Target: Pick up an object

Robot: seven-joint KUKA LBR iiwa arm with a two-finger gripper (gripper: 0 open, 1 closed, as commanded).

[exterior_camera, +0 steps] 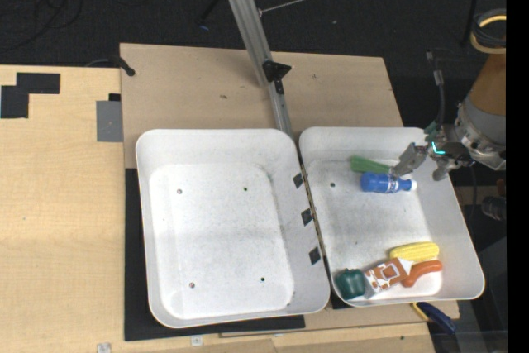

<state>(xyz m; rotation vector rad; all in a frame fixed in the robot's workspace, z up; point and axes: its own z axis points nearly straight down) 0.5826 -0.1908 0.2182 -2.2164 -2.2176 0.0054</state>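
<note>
Camera view: my gripper (423, 159) hangs over the right bin's (438, 215) far right corner, fingers spread, pinching nothing. One fingertip sits just beside the blue bottle (385, 184) and green piece (364, 165). Yellow corn (414, 251), an orange toy (395, 273) and a teal cup (351, 283) lie along its near edge.

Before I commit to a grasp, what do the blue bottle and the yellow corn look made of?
Blue bottle: probably plastic, smooth, with even saturated colour and a pale cap end. Yellow corn: likely a moulded plastic or rubber toy, uniformly bright; surface texture is too small to tell.
</note>
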